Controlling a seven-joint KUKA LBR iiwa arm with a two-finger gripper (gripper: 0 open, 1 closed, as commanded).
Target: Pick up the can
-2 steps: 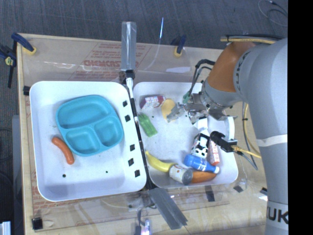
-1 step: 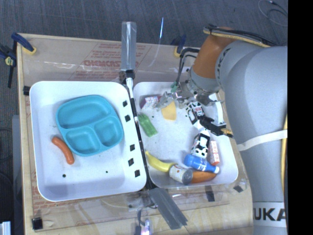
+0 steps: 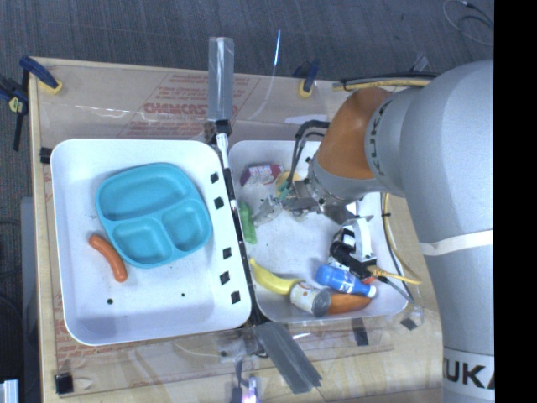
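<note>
can: small grey-topped metal can (image 3: 314, 299) lying on its side at right bin's (image 3: 277, 151) front edge, between yellow banana (image 3: 270, 279) and orange carrot (image 3: 346, 304) | handling: I'd guess light, rigid, slick, rolls; take it across the body | gripper (image 3: 289, 198): near bin's back, well apart from can; opening and load: can't tell

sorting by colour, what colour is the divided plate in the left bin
Light blue: the three-compartment plastic plate, seen clearly in the camera view.

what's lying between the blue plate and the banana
In the camera view, between the blue plate and the banana run bare white floor of the left bin and the two bins' adjoining rims. Nothing loose lies there.
</note>
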